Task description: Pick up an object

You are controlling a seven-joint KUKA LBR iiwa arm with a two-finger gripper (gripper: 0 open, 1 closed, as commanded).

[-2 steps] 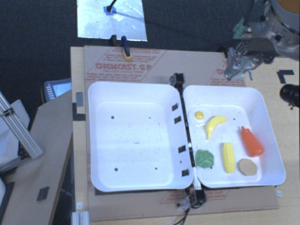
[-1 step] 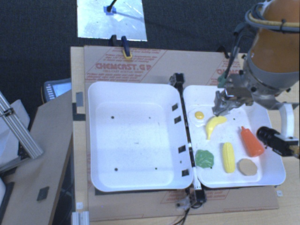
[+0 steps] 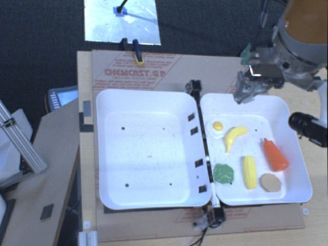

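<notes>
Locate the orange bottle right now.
The orange bottle lies in the right bin, near its right wall, with the corn cob to its left and the tan round piece just below it.

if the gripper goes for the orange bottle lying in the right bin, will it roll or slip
The orange bottle lies on its side and looks round-bodied, so it may roll if nudged. Its surface looks smooth, so fingers might slip. It tapers toward the cap, so a mid-body grasp seems safer.

Robotics lab: robot arm (image 3: pixel 302 29) over two white bins (image 3: pixel 102 137), toy food, aluminium rail (image 3: pixel 20 142), dark carpet.
</notes>
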